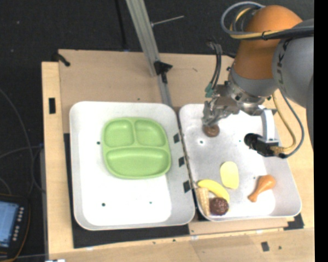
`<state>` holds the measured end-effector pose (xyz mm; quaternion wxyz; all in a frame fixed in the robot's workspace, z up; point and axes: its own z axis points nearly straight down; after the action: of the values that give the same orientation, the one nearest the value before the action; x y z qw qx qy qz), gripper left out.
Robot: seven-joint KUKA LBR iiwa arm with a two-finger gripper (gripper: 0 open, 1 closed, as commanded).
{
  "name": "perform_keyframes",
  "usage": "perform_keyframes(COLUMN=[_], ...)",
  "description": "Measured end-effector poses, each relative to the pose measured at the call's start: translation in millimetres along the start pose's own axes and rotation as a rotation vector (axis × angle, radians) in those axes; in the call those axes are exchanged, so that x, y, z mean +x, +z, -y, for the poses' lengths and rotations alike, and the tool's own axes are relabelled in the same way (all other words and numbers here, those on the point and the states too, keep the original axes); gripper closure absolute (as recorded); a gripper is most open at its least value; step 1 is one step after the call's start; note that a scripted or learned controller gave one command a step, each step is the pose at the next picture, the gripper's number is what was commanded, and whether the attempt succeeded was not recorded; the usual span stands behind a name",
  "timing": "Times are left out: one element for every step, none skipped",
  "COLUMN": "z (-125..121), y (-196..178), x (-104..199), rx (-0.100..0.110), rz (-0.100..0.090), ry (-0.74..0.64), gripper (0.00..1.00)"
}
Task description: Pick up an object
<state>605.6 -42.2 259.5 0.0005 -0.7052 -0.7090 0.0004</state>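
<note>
My gripper (212,119) hangs over the far left part of the right bin (279,206). A small brown round object (210,129) sits directly below its tips, touching or nearly touching them. Whether the brown piece is between the fingers cannot be made out. Near the bin's front lie a pale yellow oval piece (229,174), a banana (213,189), a dark brown round item (219,206) and an orange drumstick-shaped toy (262,186).
The left bin (87,201) holds a green divided plate (136,148). A metal pole (145,34) rises behind the bins. A black fitting (258,142) on the arm's white bracket hangs over the right bin. A screen (4,221) sits at lower left.
</note>
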Motion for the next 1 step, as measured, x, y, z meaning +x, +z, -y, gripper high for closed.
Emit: perform_keyframes(z=[-21.7], y=[-5.7], x=[46.9], rx=[-0.004], rz=[0.000], ry=[-0.001], gripper=[1.00])
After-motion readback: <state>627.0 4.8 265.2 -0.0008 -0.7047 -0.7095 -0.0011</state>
